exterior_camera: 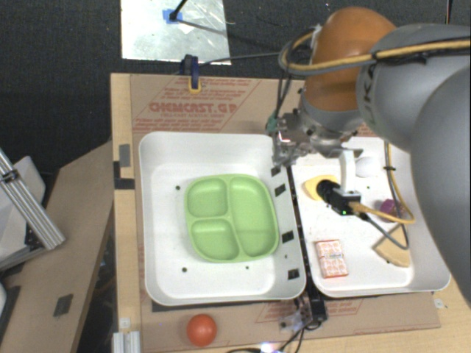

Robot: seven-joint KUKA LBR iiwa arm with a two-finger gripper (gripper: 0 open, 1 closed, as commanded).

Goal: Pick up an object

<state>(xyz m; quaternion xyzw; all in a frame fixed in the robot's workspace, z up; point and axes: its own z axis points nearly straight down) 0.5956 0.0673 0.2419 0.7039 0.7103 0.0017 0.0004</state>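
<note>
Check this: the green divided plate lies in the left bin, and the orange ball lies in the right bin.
Not quite. The camera view shows the orange ball outside both bins, on the cardboard in front of the left bin. The green divided plate does lie in the left bin.

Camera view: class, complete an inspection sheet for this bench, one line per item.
surface: two shallow white bins on brown cardboard
job's things: green divided plastic plate in view-left bin; small red patterned box and tan wedge in view-right bin
clutter: orange ball on cardboard outside bins
grippers: gripper over the wall between bins
cables: yellow cable looped at arm's orange band
surroundings: blue clamp, shiny sheet behind bench
</note>
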